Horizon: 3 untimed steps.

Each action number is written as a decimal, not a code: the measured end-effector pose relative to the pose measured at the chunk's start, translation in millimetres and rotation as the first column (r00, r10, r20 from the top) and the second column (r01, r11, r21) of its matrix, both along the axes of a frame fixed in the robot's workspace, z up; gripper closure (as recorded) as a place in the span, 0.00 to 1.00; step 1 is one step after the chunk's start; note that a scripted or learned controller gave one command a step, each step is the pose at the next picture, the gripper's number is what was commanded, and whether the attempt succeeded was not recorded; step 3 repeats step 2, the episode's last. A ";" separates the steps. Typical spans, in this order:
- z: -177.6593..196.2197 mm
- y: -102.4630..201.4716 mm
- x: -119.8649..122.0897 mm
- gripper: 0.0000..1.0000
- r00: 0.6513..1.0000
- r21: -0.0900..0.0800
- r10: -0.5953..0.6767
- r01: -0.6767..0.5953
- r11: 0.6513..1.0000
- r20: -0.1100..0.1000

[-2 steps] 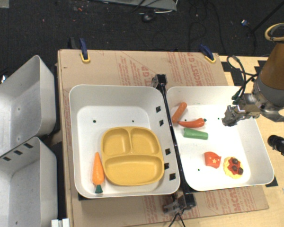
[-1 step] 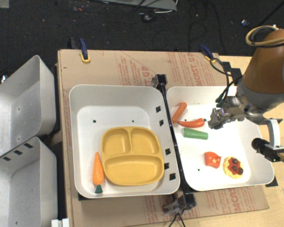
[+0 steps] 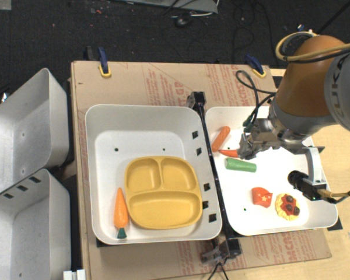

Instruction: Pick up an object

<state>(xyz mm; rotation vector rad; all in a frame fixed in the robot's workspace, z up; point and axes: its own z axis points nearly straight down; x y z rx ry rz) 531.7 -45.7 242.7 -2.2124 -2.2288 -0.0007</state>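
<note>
Right bin [image 3: 321, 214]: my gripper [image 3: 247, 147], grip state indiscernible, low near its left wall beside the sausage [image 3: 221, 137] and green pod [image 3: 240, 165], strawberry [image 3: 261, 196] and pizza [image 3: 287, 206] toward the front; left bin [image 3: 105, 121]: yellow tray [image 3: 162, 192], carrot [image 3: 121, 210] front-left.

End effector [image 3: 247, 147] low in the right bin [image 3: 324, 217], just above a green stick [image 3: 240, 165].

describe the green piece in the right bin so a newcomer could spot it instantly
Start at the right bin, the one the arm reaches into. Just below the gripper, near the bin's left wall, lies the green stick, lying almost level. It is the bin's sole green item; its neighbours are orange, red or yellow.
</note>
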 end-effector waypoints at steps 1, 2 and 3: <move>-12.8 55.4 -6.9 1.00 1.000 0.001 0.001 -0.001 1.000 -0.001; -6.7 109.1 -8.9 1.00 1.000 0.000 0.001 -0.001 1.000 0.000; -6.7 109.1 -8.9 1.00 1.000 0.000 0.001 -0.001 1.000 0.000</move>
